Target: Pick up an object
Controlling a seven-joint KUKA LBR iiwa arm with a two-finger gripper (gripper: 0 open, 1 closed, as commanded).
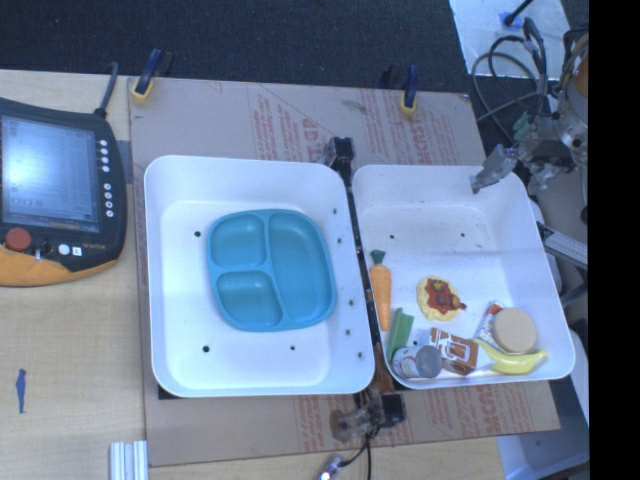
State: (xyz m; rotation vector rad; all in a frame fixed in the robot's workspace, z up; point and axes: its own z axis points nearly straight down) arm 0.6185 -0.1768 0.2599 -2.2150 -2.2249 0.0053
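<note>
cardboard covers the bench under two white bins; our gripper [492, 173] hangs over the right bin's [450, 208] far corner, whether open or closed we cannot tell. the pizza slice [441, 298] lies apart near the bin's middle, so we should descend straight there, clear of the carrot [381, 288] and banana [516, 361].

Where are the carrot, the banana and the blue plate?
carrot [381, 293]: camera view, middle of its orange body.
banana [516, 362]: camera view, middle of its yellow curve.
blue plate [270, 268]: camera view, centre ridge between its compartments.
</note>
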